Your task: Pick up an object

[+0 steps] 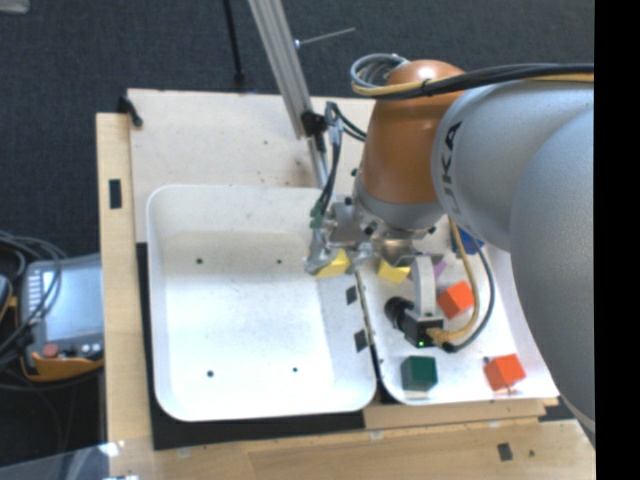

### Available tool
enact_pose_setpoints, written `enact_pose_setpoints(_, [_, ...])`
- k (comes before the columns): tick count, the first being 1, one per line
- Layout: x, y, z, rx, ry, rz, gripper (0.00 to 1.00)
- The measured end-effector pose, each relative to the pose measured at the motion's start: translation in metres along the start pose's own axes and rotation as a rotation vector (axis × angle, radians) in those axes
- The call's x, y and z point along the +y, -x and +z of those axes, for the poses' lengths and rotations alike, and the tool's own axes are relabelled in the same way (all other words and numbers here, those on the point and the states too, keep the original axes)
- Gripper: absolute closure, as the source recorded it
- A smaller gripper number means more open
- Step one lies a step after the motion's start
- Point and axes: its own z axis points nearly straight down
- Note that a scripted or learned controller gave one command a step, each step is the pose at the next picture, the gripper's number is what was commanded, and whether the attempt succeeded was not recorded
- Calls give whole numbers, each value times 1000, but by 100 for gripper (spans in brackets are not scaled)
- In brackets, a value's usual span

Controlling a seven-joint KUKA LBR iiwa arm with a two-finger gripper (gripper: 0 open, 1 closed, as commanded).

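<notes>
Two yellow blocks lie close under the wrist. The first yellow block sits at the divide between the two bins, at the right edge of the left bin. The gripper stands directly over it, its metal end touching or all but touching the block's top; this angle does not show which. Whether the gripper is open or closed on the block cannot be told either, since the wrist hides that part.

The second yellow block lies just to the right, in the right bin, partly under the wrist. Further right in the same bin is an orange cube. Along that bin's near edge a green block and an orange block rest apart from each other.

The right bin is half covered by the grey arm, whose orange band sits above the gripper. The left bin shows a white floor with a few dark specks. Both bins rest on the pale wooden surface.
</notes>
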Motion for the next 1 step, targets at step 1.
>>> enact_pose_setpoints(1, [0,3,-1,-2,0,3,0])
